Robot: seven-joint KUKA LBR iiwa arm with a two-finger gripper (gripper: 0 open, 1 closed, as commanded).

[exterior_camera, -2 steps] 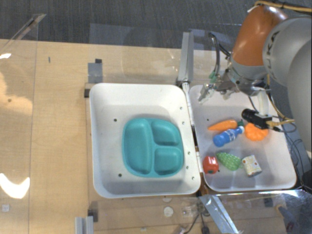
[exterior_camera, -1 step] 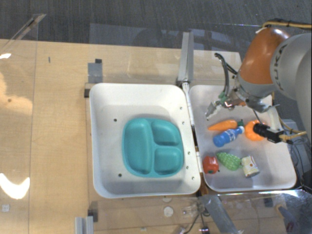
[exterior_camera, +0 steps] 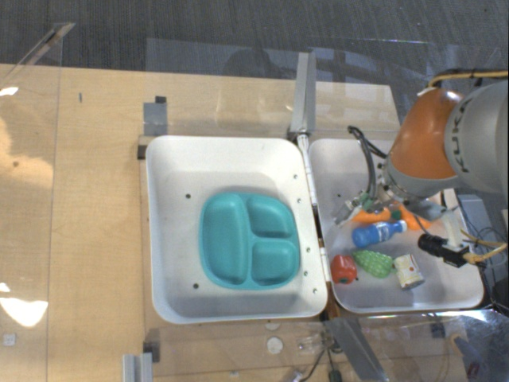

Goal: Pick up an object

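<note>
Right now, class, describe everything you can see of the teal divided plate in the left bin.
The teal divided plate looks like smooth moulded plastic, a rounded square with raised rims splitting it into three wells: one long well along its left side and two smaller ones stacked on its right. It lies flat, open side up, near the middle of the left bin, slightly toward the right wall. It rests on the bin floor, with nothing else touching it.

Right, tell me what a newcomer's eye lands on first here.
First the teal divided plate, alone in the middle of the left bin. Then the arm's orange band, low over the right bin, where a cluster lies: a blue bottle, an orange piece, a green object, a red one and a small pale box.
</note>
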